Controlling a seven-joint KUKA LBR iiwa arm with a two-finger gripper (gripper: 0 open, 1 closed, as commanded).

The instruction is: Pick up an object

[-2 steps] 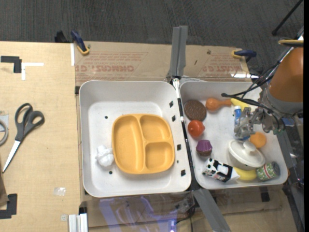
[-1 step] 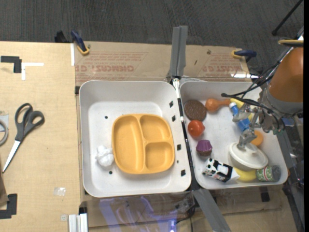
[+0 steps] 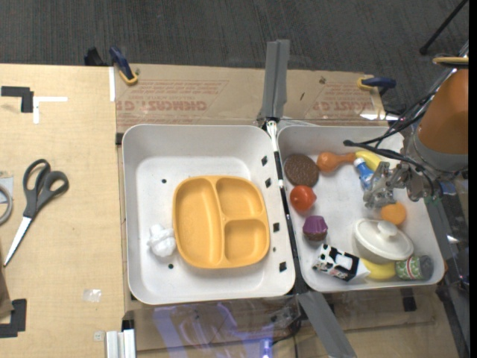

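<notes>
My gripper (image 3: 378, 191) hangs low over the right bin (image 3: 339, 136), near its right side. It sits just above an orange ball (image 3: 394, 214) and right beside a blue and yellow item (image 3: 364, 165). A white lidded bowl (image 3: 381, 239) lies just in front of it. Farther left in the same bin are an orange carrot-like piece (image 3: 335, 159), a brown round cookie (image 3: 301, 169), a red tomato (image 3: 302, 198) and a purple piece (image 3: 314, 227). Nothing is visibly held.
At the right bin's front edge lie a black-and-white cow-patterned item (image 3: 335, 262), a yellow banana (image 3: 381, 270) and a green can (image 3: 414, 267). The left bin (image 3: 141, 200) holds a yellow divided plate (image 3: 221, 221) and a white crumpled wad (image 3: 160, 239). Scissors (image 3: 36, 192) lie on the bench at left.
</notes>
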